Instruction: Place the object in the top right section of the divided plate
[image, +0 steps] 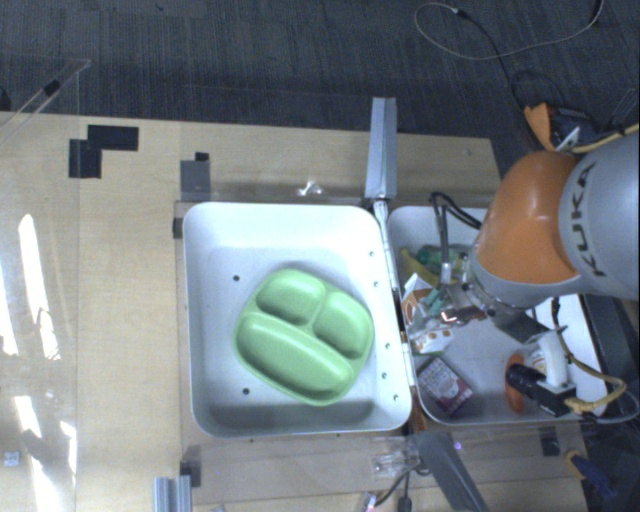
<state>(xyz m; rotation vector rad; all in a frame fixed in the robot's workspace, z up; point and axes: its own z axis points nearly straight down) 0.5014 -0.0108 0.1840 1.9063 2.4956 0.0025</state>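
**binwatcher:** Plate (305, 333) sits about mid left bin (215, 260), flat on its floor and turned at a slant to the walls. It's green with three sections: one long one along its lower-left side, two smaller ones side by side along the upper right. It's clear of all four walls.

**kuka_fan:** ok, and where's the arm (535, 225)?

**binwatcher:** It comes in from the right, over the right bin (490, 350). Gripper (447, 308) is down near that bin's left wall, in among the clutter. It's well apart from the plate, with the bin walls between them.

**kuka_fan:** holding anything?

**binwatcher:** Honestly can't tell. The wrist covers most of it from this angle, so clenched, released or grasping something, no idea. There's a white-and-brown packet (430, 335) just beside it; touching or not, I can't say.

**kuka_fan:** what else is in there?

**binwatcher:** There's a green-yellow thing (425, 262) toward the far left corner and a small dark square packet (443, 383) near the front wall. Something orange (513, 392) is to the right of that, mostly hidden. Which of those is the task's object, I can't tell. Both bins sit on a pale wooden bench (120, 330).
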